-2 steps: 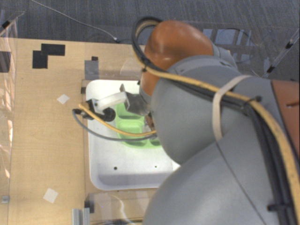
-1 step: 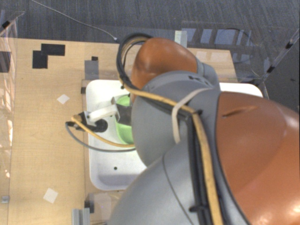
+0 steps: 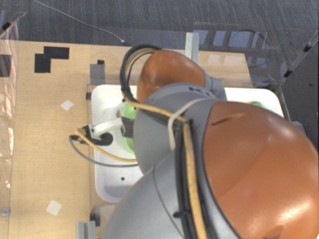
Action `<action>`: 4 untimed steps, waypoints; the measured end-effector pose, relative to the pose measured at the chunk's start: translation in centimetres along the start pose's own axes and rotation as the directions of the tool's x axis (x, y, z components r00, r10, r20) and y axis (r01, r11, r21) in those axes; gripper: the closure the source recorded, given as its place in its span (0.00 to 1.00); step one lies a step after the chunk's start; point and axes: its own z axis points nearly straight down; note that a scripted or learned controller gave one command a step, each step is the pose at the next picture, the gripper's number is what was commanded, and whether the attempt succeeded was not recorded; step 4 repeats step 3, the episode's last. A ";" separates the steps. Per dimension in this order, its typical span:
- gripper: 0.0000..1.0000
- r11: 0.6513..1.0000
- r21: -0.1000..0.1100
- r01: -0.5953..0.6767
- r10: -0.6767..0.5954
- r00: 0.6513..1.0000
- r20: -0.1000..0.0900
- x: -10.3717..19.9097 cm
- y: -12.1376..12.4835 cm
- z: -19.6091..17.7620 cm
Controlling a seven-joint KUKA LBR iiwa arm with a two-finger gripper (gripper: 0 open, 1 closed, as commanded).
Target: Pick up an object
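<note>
— Camera view from above the bench: can you see what the arm [image 3: 209,158] is going for?

— Only a part of it. The big grey and orange body of the arm covers most of the two bins. Its wrist reaches down into the left bin [image 3: 107,96], and just beside the wrist, on the side toward the bin's middle, there is a green object [image 3: 129,111] — bright lime colour. A second green patch [image 3: 128,143] shows a little lower, touching the same wrist part; I cannot tell if it is the same thing or another one.

— And the gripper [image 3: 124,126], is it closed on it?

— I cannot tell. The end of the tool is hidden by the wrist and the cables [image 3: 99,139], so whether it is grasping or released is not visible.

— How would such a thing handle, you think?

— It looks small and probably light, maybe plastic or soft rubber — this is my guess from the glossy colour only. If it is smooth it may slip, so I would take it across its narrowest part, near the middle, not at an edge. It lies close to the bin's wall, which leaves little room on that side.

— Anything in the other bin?

— A small green bit [image 3: 256,104] at the far rim of the right bin [image 3: 271,97], well apart from the tool.
</note>
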 end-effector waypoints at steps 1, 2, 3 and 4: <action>1.00 0.931 0.000 0.366 -0.366 0.931 -0.005 0.1 0.0 -7.7; 1.00 0.990 0.000 0.144 -0.144 0.990 0.001 0.0 0.0 -1.2; 1.00 1.000 0.011 -0.007 0.007 1.000 -0.012 0.2 0.5 -21.9; 1.00 1.000 0.011 -0.007 0.007 1.000 -0.012 0.2 0.5 -21.9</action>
